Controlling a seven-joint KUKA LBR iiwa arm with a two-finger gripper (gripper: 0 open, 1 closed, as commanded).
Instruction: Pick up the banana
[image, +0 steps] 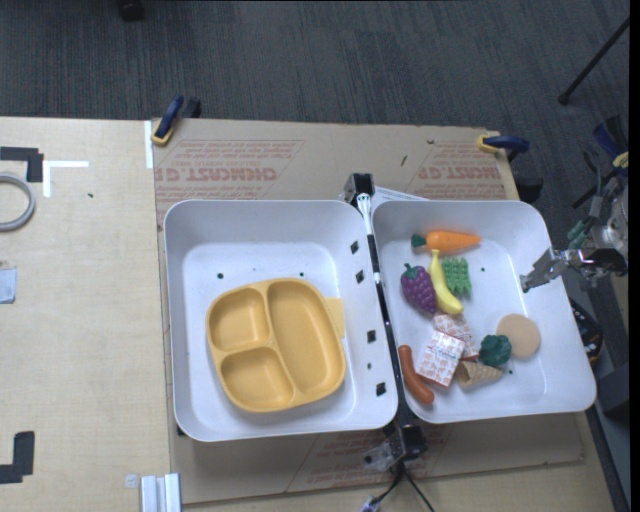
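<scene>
Banana — lying in the right bin between purple grapes and a green item, below the carrot. Gripper — at the bin's right rim, well apart from the banana; its finger spacing possibly narrow, but cannot be told.

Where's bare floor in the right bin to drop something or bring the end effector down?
Bare floor: the right bin's upper right, between the carrot and the end effector, and a strip along its near wall. Crowded: the centre-left, where banana, grapes and green lettuce piece touch. The left bin has a margin around the yellow tray.
</scene>
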